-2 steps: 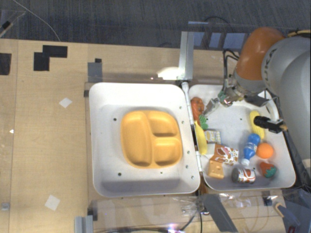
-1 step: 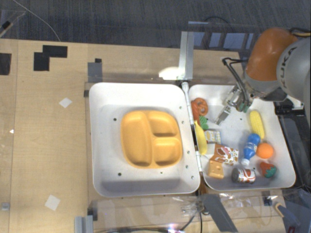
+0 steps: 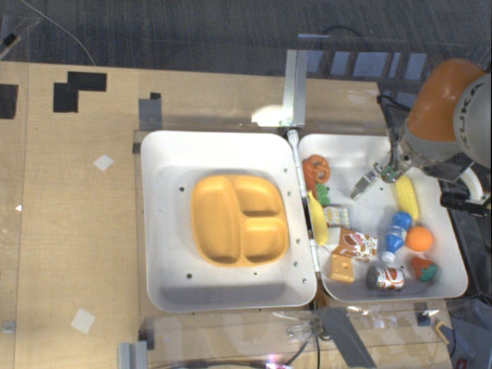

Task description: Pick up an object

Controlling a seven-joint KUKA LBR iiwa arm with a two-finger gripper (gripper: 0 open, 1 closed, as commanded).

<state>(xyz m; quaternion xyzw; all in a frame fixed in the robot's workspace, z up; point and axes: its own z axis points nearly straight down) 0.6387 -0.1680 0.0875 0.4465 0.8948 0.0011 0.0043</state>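
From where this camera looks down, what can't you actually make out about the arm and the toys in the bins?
- Gripper: too small and blurred in the camera view to tell whether anything is in it.
- Arm: cut off by the right edge.
- Can: label too small to read.
- Banana: partly hidden behind the wall between the bins.
- Small packets: print unreadable.

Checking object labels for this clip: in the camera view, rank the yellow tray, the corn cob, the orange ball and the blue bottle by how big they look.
1. Yellow tray, by far the largest.
2. Corn cob.
3. Blue bottle, close to the corn cob, so that order is unsure.
4. Orange ball, smallest.
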